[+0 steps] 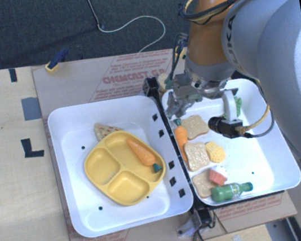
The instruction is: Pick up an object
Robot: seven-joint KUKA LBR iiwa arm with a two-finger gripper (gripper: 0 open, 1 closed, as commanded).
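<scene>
Where two bins meet, yellow tray (119, 171) cradling carrot (142, 152).

Right bin (274, 173): carrot (181, 136) upright by the left wall; three bread slices (197, 155) in a column beside it; yellow piece (215, 151); red piece (218, 177); green bottle (231, 191) lying flat near the front wall.

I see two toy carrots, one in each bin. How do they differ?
The left-bin carrot lies on the yellow tray; the right-bin carrot lies on the bin floor beside the bread slices. The first lies slanted, green end toward the lower right; the second points nearly straight up and down. Both are orange.
</scene>
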